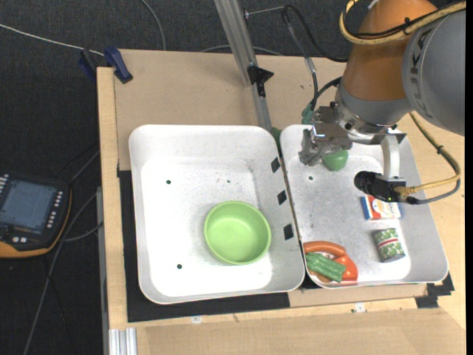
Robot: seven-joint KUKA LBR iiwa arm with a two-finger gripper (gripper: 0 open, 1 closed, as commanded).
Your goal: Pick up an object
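Note:
My gripper (316, 151) hangs over the back of the right bin (325, 198), near its left wall. A small green object (337, 159) lies just to the right of the gripper, partly hidden by it; I cannot tell whether it is between the fingers. Further forward in the same bin lie a white, blue and red packet (380, 208), a small green can (389, 244) and an orange dish holding green vegetables (329, 263) at the front left corner.
A light green bowl (236, 232) sits in the left bin (170, 198), toward its front right. A metal pole (240, 43) rises behind the bins. The divider between the bins carries black clips (281, 197).

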